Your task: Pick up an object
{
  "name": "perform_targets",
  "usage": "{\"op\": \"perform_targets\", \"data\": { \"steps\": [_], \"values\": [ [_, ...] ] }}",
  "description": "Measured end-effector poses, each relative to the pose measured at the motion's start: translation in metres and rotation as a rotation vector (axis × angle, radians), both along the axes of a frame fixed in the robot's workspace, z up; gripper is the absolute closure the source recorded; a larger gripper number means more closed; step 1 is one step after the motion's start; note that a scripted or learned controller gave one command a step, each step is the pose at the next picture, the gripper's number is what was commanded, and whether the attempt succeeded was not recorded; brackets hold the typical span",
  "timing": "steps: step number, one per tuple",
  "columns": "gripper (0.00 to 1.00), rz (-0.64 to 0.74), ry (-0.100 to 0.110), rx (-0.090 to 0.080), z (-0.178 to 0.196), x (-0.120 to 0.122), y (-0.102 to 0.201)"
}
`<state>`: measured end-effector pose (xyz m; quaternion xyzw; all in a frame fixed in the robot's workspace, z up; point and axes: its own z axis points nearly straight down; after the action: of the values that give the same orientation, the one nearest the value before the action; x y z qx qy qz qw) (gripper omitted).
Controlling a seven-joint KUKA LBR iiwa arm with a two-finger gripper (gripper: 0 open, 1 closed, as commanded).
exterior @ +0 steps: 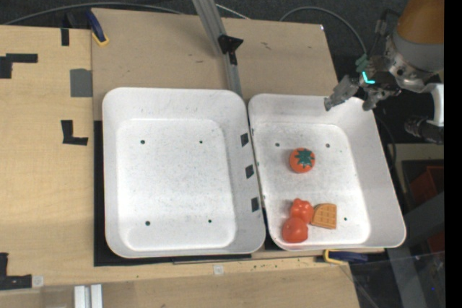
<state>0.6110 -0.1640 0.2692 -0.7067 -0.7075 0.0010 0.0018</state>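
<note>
Here, from above at a slant, two shallow white bins are sitting side by side on a wooden bench [43, 104]. The left bin [115, 177] is lying in the middle of the frame; the right bin [375, 177] is holding three small things. A round orange-red toy with a green top [302, 160] is resting near its centre, well apart from the others. At the lower edge, a red toy [297, 220] is touching a tan waffle-like piece [325, 216]. The arm is reaching in at the upper right, its jaws [354, 94] hovering over the right bin's upper rim, gripping nothing; whether they are parted, I cannot tell. The lone toy is likely offering the easiest pick.
</note>
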Motion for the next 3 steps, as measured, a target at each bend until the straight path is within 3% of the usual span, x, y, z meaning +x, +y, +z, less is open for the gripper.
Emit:
{"op": "perform_targets", "data": {
  "steps": [1, 3],
  "values": [
    [0.00, 0.001, -0.003, -0.001, 0.002, 0.001, 0.000],
    [0.00, 0.000, 0.005, -0.001, -0.109, 0.000, -0.009]
  ]
}}
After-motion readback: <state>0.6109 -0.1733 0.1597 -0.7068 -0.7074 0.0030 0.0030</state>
